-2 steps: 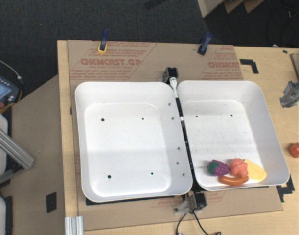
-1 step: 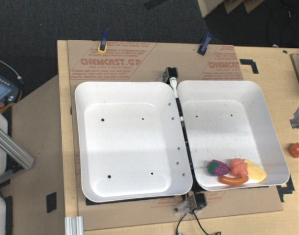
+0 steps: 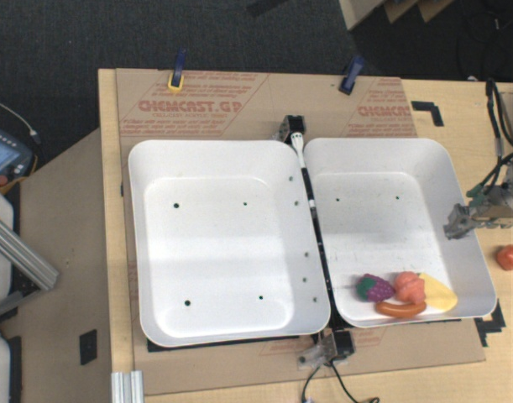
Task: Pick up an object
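Observation:
Several toy foods lie bunched in the near right corner of the right bin [image 3: 382, 166]. They are a purple bunch of grapes [image 3: 375, 288], a red-orange piece [image 3: 410, 287], a yellow piece [image 3: 441, 295] and a curved orange sausage shape [image 3: 400, 310]. My gripper [image 3: 458, 222] reaches in low at the right bin's right rim, above and to the right of the pile and apart from it. Nothing shows in its grasp.
The left bin [image 3: 155, 225] sits beside the right one, a black hinge strip [image 3: 313, 225] between them. Both rest on a cardboard sheet [image 3: 239, 99] held by blue clamps [image 3: 179, 70]. Cables [image 3: 495, 133] hang at the right edge, and a small orange-red thing [image 3: 506, 259] lies there.

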`<state>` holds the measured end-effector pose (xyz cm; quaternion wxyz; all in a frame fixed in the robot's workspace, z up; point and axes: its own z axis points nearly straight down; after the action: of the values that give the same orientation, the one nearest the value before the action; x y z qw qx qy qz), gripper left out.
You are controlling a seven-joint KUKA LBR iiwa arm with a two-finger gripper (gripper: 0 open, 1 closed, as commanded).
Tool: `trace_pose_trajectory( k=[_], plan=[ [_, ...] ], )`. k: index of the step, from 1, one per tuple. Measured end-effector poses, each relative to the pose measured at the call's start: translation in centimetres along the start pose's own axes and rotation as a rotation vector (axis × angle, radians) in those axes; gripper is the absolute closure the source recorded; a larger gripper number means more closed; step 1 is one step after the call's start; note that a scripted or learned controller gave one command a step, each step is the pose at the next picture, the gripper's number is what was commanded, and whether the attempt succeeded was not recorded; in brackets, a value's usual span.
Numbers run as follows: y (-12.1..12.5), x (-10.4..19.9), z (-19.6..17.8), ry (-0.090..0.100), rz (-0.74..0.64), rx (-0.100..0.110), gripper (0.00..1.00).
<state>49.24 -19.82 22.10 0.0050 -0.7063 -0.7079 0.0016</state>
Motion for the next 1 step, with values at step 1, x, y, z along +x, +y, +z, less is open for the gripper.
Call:
trace_pose_trajectory(
  k=[1],
  plan=[
    [0.13,-0.27,-1.73,-0.008,0.002,-0.013,1.0]
  ],
)
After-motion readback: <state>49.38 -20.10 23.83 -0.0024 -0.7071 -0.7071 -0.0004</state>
